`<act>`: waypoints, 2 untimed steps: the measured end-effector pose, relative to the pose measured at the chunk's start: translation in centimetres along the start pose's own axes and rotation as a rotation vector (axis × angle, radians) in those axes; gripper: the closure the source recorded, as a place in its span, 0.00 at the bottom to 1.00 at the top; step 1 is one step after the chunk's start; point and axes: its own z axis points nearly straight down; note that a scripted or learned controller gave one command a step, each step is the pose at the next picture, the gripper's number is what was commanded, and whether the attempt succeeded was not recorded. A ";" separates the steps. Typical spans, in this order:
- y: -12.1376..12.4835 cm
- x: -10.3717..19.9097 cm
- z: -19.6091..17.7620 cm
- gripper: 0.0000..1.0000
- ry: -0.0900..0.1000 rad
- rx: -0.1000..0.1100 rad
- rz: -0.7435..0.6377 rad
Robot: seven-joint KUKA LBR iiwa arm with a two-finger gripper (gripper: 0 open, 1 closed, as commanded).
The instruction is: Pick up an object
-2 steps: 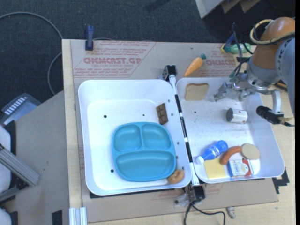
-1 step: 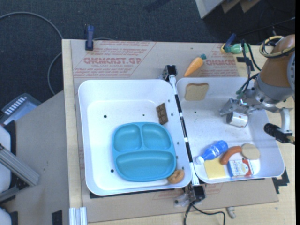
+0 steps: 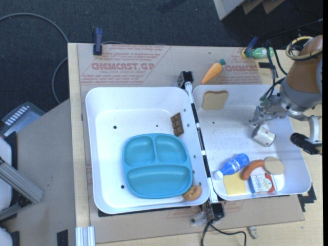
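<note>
My gripper hangs over the right bin, near its right side, with the grey wrist and orange band just behind it. Directly below the gripper a small silver can lies on its side on the bin floor, and nothing shows between the fingers. A slice of bread rests at the bin's back left. Along the front edge lie a blue bottle, a sausage, a yellow cheese slice, a small carton and a round tan biscuit.
The left bin holds a blue divided plate, a chocolate bar and a brown pastry at its front right corner. A carrot lies on the bench behind the bins.
</note>
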 end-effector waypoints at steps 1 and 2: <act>0.0 0.0 0.0 0.00 0.000 0.001 0.000; -3.8 1.2 1.1 0.00 0.001 0.003 0.000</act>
